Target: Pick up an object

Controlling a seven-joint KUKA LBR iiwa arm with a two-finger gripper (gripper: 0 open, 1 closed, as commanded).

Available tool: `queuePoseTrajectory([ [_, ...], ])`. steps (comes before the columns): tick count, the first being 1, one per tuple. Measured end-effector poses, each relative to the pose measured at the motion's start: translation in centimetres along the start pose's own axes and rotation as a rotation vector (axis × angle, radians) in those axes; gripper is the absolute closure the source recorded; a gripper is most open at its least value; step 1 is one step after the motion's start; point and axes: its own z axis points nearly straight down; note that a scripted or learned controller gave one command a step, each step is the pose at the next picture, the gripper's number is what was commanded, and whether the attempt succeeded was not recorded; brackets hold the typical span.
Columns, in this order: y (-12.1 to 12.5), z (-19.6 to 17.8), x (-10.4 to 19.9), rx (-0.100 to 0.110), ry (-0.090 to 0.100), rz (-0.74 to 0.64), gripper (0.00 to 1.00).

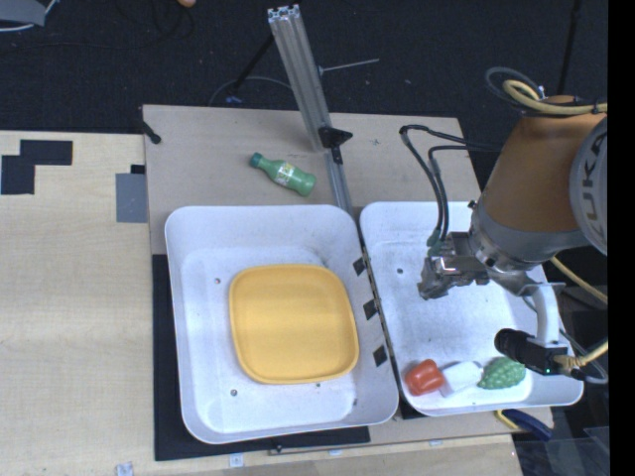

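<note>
Bins sit side by side so things can pass between them: the left bin (pixel 189 266) holds a yellow plate (pixel 293 322) lying flat, while behind it a green bottle (pixel 283 174) lies on the bench, outside both. In the right bin (pixel 397 236), a red piece (pixel 425 376), a white piece (pixel 462 374) and a green piece (pixel 502 373) cluster at the near edge, probably the pick candidates. The gripper (pixel 437 284) hangs over the bin's bare middle, well apart from them, wrist bent downward; at this angle I cannot tell its opening.

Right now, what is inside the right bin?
In the right bin: a red pepper, a white piece and a green toy. The arm covers the bin's right part.
</note>
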Motion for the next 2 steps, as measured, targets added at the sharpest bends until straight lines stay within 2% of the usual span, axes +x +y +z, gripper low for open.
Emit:
queuePoseTrajectory([
  [2, 1.0, 2.4, 9.4, 0.0, 0.0, 0.0, 1.0],
])
